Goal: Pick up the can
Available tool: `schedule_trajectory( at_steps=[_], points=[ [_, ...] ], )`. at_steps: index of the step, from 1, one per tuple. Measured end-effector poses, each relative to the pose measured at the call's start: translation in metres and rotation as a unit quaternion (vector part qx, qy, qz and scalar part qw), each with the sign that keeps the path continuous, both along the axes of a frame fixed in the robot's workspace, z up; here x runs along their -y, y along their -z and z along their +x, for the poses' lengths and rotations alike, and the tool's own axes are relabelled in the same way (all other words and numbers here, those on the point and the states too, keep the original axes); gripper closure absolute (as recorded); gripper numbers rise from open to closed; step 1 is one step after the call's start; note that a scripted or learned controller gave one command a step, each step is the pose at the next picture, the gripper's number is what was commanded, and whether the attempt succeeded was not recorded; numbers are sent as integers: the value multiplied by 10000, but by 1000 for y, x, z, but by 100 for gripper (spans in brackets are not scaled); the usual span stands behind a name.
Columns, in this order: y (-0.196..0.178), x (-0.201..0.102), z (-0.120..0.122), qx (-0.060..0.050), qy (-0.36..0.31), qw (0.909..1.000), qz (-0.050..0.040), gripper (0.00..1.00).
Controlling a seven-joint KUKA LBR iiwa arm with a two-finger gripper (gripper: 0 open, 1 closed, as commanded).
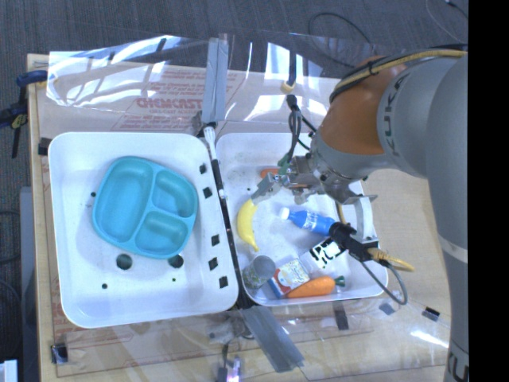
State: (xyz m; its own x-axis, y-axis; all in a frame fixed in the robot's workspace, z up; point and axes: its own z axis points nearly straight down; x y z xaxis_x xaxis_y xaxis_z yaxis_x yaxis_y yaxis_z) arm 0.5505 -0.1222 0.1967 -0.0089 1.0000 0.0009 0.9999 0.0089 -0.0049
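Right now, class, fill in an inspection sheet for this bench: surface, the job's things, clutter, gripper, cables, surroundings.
Surface: two white bins side by side; left bin, right bin.
Job's things: can in the right bin's near corner, apparently on its side, free of the gripper.
Clutter: banana, blue bottle, carrot, small carton in the right bin; blue divided plate in the left bin.
Gripper: gripper over the right bin, beyond the banana; jaws' state unclear.
Cables: black cables along the wrist.
Surroundings: grey carpet.
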Motion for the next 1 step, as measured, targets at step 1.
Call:
schedule_trajectory(
  at_steps=[1],
  points=[
    [95,31,-40,102,349,9993,-14,0]
  ],
)
